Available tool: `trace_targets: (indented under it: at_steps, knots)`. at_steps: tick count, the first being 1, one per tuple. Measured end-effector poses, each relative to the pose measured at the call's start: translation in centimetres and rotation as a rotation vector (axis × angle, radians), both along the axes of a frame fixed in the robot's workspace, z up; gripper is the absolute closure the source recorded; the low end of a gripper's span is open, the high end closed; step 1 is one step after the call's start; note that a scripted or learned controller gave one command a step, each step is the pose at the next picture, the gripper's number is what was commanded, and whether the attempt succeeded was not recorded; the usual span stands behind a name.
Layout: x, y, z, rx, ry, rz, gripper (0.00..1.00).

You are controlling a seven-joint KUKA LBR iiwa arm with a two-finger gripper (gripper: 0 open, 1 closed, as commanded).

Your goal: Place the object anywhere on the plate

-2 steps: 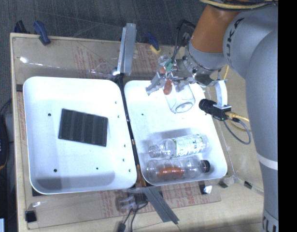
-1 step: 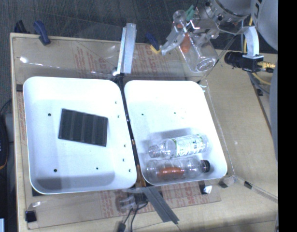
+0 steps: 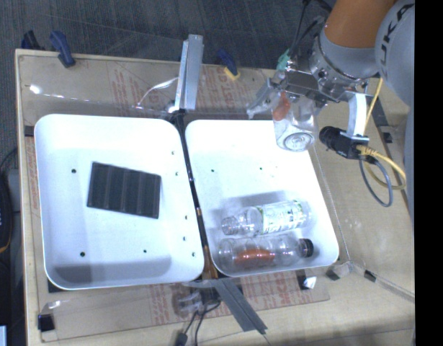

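- Fingers of the gripper are, as far as we can make out, closed on a clear bottle; its upper end runs up between them and its round end faces down toward the camera.
- We see an orange patch inside that bottle near the top, close to the fingers.
- We find the held bottle hanging over the far right corner of the right bin, above its rim and not resting on the bin floor.
- Above the gripper we see the grey wrist and the orange band of the arm, reaching in from the right, with a yellow cable looping beside it.
- Lower in the right bin we count two more clear bottles lying on their sides, touching: one with a pale label and, nearer the front wall, one with reddish contents.
- We see the plate, a dark ribbed rectangle, lying flat in the left bin, well apart from the gripper and the held bottle.
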State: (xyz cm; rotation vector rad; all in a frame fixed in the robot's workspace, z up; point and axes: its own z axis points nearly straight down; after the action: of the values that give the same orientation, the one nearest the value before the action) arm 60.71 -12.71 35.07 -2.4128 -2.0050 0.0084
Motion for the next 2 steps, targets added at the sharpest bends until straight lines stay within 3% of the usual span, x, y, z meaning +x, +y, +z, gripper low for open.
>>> trace_targets:
  at_steps: [1, 2]
  knots:
    - [3.5, 2.5, -6.4, 0.0, 0.001, 0.006, 1.0]
    - [4.9, 5.3, -7.5, -0.001, -0.002, -0.062, 1.0]
